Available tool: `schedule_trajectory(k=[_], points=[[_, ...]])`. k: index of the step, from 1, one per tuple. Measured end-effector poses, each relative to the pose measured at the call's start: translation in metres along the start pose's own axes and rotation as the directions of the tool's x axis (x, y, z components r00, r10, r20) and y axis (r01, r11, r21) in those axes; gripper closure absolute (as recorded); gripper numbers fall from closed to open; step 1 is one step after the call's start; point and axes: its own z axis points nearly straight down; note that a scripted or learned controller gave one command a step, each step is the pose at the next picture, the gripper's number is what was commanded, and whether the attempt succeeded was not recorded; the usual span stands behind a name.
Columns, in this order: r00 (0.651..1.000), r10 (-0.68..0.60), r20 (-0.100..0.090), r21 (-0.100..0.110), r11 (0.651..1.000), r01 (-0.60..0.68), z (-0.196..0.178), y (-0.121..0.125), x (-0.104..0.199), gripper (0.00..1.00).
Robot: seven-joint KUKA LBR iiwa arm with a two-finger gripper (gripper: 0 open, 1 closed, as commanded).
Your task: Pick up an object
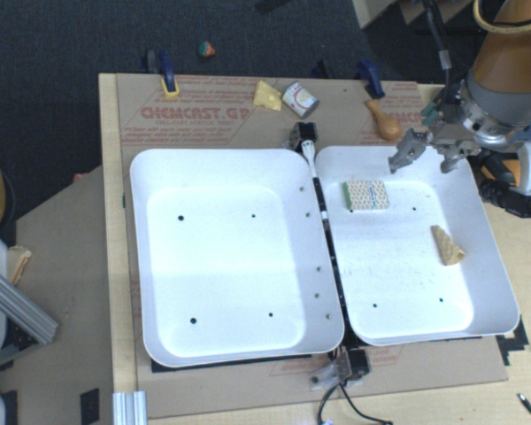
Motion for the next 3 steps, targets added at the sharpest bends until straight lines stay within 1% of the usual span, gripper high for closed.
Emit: schedule_trajectory(k=[1, 2, 3], points=[[1.0, -0.001, 0.001, -0.004, 1.0, 0.001, -0.011, 0.001, 0.0, 1.0], [1.0, 0.004, 0.005, -0.009, 1.0, -0.004, -0.053, 0.008, -0.048, 1.0], [1.0, 0.005, 0.009, -0.014, 1.0, -0.005, -0.153, -0.004, -0.104, 1.0]])
